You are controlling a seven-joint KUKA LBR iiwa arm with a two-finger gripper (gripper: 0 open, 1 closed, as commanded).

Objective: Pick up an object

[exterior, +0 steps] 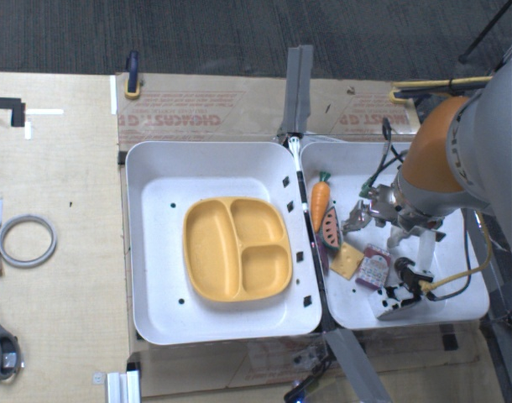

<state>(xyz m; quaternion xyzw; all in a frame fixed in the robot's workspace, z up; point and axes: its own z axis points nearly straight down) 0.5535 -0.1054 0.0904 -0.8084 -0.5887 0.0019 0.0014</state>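
The right bin (457, 309) holds several small things along its left side: an orange carrot (321, 200) with a green top, a watermelon slice (331, 227) just below it, a yellow cheese wedge (347, 261) and a maroon packet (373, 269). My gripper (363, 217) hangs low in this bin, just right of the watermelon slice and above the cheese wedge and packet. The grey arm with its orange band (428, 154) reaches in from the right. I see nothing lifted off the bin floor.
A yellow divided plate (237, 248) lies in the middle of the left bin (147, 250). The bins' shared wall (306, 225) runs right beside the carrot. On the bench to the left lie a grey ring (25, 240) and scissors (0, 351).
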